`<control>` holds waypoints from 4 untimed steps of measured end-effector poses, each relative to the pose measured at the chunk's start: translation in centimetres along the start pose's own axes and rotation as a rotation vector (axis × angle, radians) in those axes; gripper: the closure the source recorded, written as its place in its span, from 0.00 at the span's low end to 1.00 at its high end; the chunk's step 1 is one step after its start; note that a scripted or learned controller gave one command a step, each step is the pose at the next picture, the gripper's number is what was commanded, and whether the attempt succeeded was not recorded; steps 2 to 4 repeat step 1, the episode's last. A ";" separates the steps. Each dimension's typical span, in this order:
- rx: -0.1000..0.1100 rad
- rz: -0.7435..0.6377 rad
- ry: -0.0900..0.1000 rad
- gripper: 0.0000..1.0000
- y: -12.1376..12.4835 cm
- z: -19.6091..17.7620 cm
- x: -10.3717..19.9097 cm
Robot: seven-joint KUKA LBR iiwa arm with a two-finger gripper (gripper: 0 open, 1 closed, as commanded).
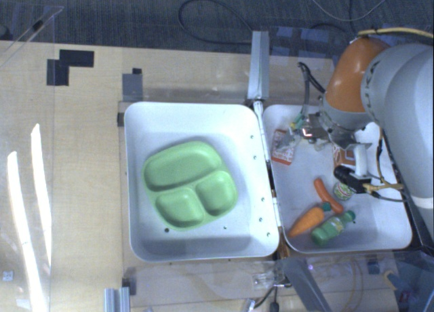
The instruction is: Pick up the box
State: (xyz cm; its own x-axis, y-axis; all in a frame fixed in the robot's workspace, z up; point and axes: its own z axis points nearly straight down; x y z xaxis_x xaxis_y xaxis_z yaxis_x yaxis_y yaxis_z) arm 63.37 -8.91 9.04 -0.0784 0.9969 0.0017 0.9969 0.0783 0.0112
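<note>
The arm (pixel 390 93) reaches in over the right bin (pixel 397 239), its grey body and orange band covering that bin's upper right part. The gripper (pixel 310 129) hangs low above the bin's upper left area, and whether it is released or clenched cannot be told from this angle, since the wrist hides its working end.

Just to the gripper's left, near the wall between the two bins, lies the box (pixel 283 148), a small white and red carton resting flat on the bin floor. It sits beside the gripper, and nothing shows it being held.

Below the gripper and a little to its right, a small orange carrot piece (pixel 327 195) lies at a slant. Further down from it sits a larger carrot (pixel 306 220), pointing toward the bin's lower left corner, and touching or just beside that carrot's thick end is a green bottle (pixel 331 228) lying on its side. A dark round can (pixel 344 188) rests to the gripper's lower right, close against the arm's white fitting.

Well to the gripper's left, across the dividing wall, the left bin (pixel 146 236) holds a green compartment tray (pixel 190 184) with three hollows. Both bins sit on the pale wooden worktop (pixel 68 188).
</note>
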 end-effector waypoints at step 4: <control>-0.003 -0.086 -0.005 0.00 0.2 0.0 0.0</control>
